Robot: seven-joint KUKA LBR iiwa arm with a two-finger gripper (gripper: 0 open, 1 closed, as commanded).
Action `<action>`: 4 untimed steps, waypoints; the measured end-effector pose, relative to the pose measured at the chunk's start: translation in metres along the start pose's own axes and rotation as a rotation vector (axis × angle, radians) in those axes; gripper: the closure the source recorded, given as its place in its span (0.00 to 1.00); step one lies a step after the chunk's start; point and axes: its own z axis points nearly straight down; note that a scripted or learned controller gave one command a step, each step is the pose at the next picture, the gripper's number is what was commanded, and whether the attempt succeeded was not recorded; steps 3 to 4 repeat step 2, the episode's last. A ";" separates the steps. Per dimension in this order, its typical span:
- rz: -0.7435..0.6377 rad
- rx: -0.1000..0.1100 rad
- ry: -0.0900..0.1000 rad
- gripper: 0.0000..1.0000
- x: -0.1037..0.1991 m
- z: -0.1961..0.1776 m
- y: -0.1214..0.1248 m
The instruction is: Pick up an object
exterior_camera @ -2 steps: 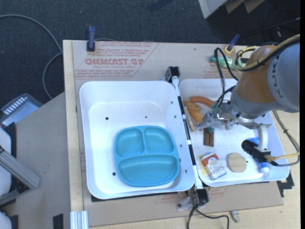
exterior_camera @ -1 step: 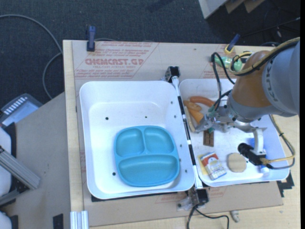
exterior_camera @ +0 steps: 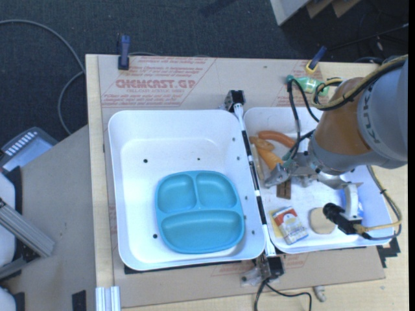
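Objects for picking were all sitting in the right bin [exterior_camera: 259, 118], so going left to right: the left bin [exterior_camera: 130, 131] on the desk [exterior_camera: 162, 83] had just a blue divided plate [exterior_camera: 200, 210] in it, three compartments, lying flat toward the near side. A black clip [exterior_camera: 234, 98] sat at the far end of the seam where the two bins met.

Over in the right bin, a couple of orange carrot-looking pieces [exterior_camera: 267, 145] lay at the far-left part, close to the wall next to the seam. Nearer the front was a small packet [exterior_camera: 288, 223] with red and white print, and just right of it a round tan thing [exterior_camera: 319, 220], kinda like a cookie.

The gripper [exterior_camera: 283, 181] was down in that bin, just beside the orange pieces, with something small and dark brown right at its tip. Honestly couldn't tell if the fingers were open or closed, or if it actually had hold of anything. The grey arm [exterior_camera: 382, 118] with its orange band covered most of the bin's right half.
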 end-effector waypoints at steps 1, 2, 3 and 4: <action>0.001 -0.001 0.000 1.00 0.000 -0.010 0.000; -0.002 -0.002 0.000 1.00 0.072 -0.100 0.014; -0.002 -0.002 0.000 1.00 0.072 -0.100 0.014; -0.002 -0.002 0.000 1.00 0.072 -0.100 0.014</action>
